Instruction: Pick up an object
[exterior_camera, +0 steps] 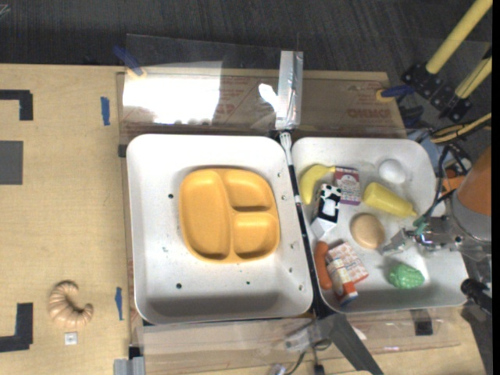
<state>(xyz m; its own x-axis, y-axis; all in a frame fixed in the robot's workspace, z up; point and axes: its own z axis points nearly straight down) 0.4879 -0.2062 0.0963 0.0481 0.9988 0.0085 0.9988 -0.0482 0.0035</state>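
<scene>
Two white bins sit side by side on the bench. The left bin (pixel 148 233) holds a yellow divided tray (pixel 229 213), lying flat near its middle.

The right bin (pixel 426 151) carries the clutter. A banana (pixel 312 180) lies at its far left, beside a small pink carton (pixel 348 186) and a black-and-white carton (pixel 328 204). A yellow wedge-shaped piece (pixel 384 199) lies right of the pink carton, with a white round object (pixel 391 170) just beyond it. A tan egg-shaped item (pixel 367 230) rests mid-bin. Near the front: a red-and-white box (pixel 344 265), touching an orange carrot-like stick (pixel 323 266) on its left, and a green leafy lump (pixel 406 276) to the right.

The arm comes in from the right edge. Its gripper (pixel 418 237) hangs low over the right bin, just right of the tan egg-shaped item and just beyond the green lump. Cannot tell how its closing parts stand; nothing visibly held.

A croissant (pixel 70 303) lies out on the bench, far left and near.
</scene>
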